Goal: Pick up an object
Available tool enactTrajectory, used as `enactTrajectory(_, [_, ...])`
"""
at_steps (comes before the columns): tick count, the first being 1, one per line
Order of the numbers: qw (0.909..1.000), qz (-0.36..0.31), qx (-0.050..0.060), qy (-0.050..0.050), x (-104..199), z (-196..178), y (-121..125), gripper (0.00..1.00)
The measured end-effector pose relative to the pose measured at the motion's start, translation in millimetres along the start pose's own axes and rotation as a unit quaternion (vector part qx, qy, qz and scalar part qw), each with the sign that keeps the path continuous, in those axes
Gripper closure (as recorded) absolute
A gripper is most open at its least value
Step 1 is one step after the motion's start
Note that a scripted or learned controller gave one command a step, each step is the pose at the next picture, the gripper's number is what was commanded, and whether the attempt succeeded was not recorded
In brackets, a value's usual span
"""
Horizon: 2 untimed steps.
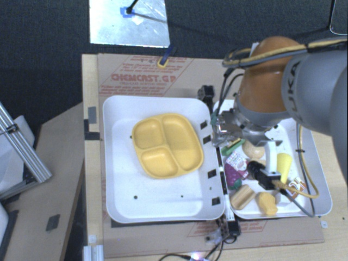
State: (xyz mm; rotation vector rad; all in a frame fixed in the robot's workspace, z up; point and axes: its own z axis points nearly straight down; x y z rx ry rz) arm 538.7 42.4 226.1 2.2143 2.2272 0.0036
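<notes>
My gripper (222, 130) hangs low over the left edge of the right bin (322, 196), close to the wall between the two bins. Just below it lie a green item (234, 145) and a purple packet (237, 165). A beige round piece (253, 150) sits beside them, half under the wrist. Further right stands a yellow piece (284, 166). A tan roll (243, 196) and a yellow-tan block (266, 203) rest at the bin's front. The arm hides the bin's back half. Nothing is visibly held.
The left bin (117, 200) holds a yellow divided plate (166, 144) near its middle. A metal sheet (129, 15) lies on the dark floor behind the bench. The bins sit on a cardboard sheet (141, 76).
</notes>
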Motion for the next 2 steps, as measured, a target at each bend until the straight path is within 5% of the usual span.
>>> enactTrajectory(2, [1.0000,0.000,0.000,0.000,1.6,-7.7,4.9,1.00])
